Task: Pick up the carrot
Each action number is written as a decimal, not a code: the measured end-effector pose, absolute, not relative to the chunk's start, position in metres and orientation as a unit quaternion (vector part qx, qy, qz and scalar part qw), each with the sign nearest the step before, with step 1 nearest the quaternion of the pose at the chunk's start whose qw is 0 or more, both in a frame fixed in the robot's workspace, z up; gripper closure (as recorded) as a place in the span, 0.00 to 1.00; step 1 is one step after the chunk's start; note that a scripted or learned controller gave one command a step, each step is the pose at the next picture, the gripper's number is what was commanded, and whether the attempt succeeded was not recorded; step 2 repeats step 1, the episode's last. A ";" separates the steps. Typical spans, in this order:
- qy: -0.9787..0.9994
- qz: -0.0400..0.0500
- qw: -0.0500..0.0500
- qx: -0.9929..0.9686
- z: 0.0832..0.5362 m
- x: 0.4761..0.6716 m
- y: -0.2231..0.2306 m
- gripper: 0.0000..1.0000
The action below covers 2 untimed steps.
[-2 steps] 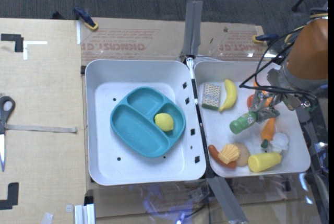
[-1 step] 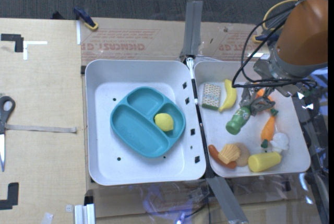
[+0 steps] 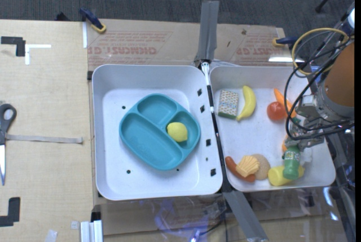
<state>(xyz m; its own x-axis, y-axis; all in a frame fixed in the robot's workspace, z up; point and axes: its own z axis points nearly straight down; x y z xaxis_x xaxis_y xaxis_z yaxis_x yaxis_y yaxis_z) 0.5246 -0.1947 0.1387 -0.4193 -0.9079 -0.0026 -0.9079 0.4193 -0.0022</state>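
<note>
The carrot (image 3: 280, 98) is a thin orange stick lying at a slant in the right bin (image 3: 256, 74), just right of a red tomato (image 3: 275, 111). Its lower end runs under the cables of the arm. My gripper (image 3: 297, 139) hangs over the right side of that bin, below and to the right of the carrot, partly masked by its own wrist and cables. A green bottle (image 3: 291, 162) lies directly beneath the gripper.
The right bin also holds a banana (image 3: 247, 102), a speckled sponge block (image 3: 228, 104), a red sausage (image 3: 233, 167), a ridged yellow chip (image 3: 248, 167), a tan cookie (image 3: 262, 165) and a yellow piece (image 3: 276, 176). The left bin (image 3: 107, 139) holds a blue divided plate (image 3: 144, 139) with a lemon (image 3: 177, 132).
</note>
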 end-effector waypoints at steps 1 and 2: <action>0.860 -0.001 0.003 -0.510 0.197 0.543 -0.152 1.00; 0.860 -0.001 0.003 -0.510 0.197 0.543 -0.152 1.00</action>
